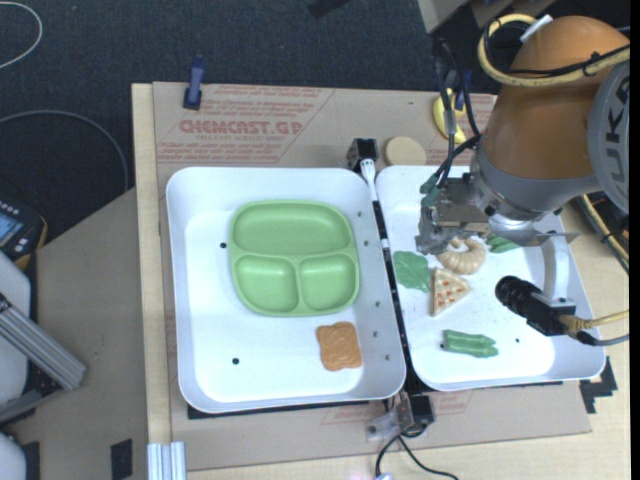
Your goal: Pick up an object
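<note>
The grey arm (545,118) with its orange band reaches in from 3 o'clock and hangs over the upper part of the right bin (500,378). The gripper (440,240) points down near that bin's 10 o'clock corner; its body hides the tips, so I cannot tell whether the claw is spread or pressed together, and nothing can be seen pinched in it. Just at the gripper's 4 o'clock lies a beige ring-shaped piece (464,259), partly under the gripper body. A green leaf (410,270) lies at the gripper's 7 o'clock, close to the bin's left wall. A pizza slice (447,291) rests at 6 o'clock of the beige piece, just beside it. A green pod (469,344) lies apart from these, toward the bin's 6 o'clock edge. A small green piece (501,244) peeks out at 3 o'clock of the beige piece. In the left bin (200,268), a green divided plate (295,258) sits near the centre, with an orange waffle (339,346) at its 5 o'clock.
</note>
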